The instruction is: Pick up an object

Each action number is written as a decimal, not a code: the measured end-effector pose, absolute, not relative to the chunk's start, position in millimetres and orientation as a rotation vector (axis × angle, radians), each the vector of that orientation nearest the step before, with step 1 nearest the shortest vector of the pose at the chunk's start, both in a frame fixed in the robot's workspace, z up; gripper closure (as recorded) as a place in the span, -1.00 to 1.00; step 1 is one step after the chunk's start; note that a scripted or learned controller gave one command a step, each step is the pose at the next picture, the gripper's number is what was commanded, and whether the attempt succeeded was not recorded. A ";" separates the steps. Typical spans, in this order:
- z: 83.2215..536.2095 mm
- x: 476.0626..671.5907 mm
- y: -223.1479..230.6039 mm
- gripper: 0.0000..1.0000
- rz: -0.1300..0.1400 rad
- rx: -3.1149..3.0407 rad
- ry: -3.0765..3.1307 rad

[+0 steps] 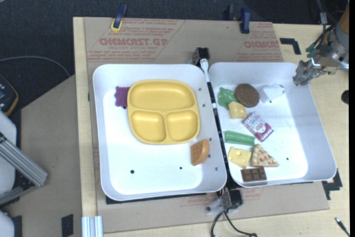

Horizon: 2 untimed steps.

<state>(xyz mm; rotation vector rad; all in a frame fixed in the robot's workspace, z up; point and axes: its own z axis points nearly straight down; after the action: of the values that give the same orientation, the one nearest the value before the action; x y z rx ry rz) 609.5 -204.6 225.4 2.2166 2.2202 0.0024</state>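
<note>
Empty, the end effector [304,74] hovers at the right bin's [310,119] far right edge; its opening is unclear. Best target: the brown round patty [247,95], far-left in that bin, approached squarely from above.

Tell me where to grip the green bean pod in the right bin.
Grip the green bean pod across its narrow width near its middle, coming straight down. It lies flat and long, pointing left to right, with bare bin floor above it. The cheese wedge sits close below, so keep the end effector fingers slim.
</note>
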 end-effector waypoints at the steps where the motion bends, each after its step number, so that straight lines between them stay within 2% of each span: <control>1: 217.0 618.9 -148.0 1.00 0.001 2.217 2.230; 2: 209.0 624.4 -92.4 1.00 0.001 2.217 2.231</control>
<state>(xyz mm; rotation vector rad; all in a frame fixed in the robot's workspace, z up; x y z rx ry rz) 624.4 -92.4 209.0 2.2172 2.2310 0.0005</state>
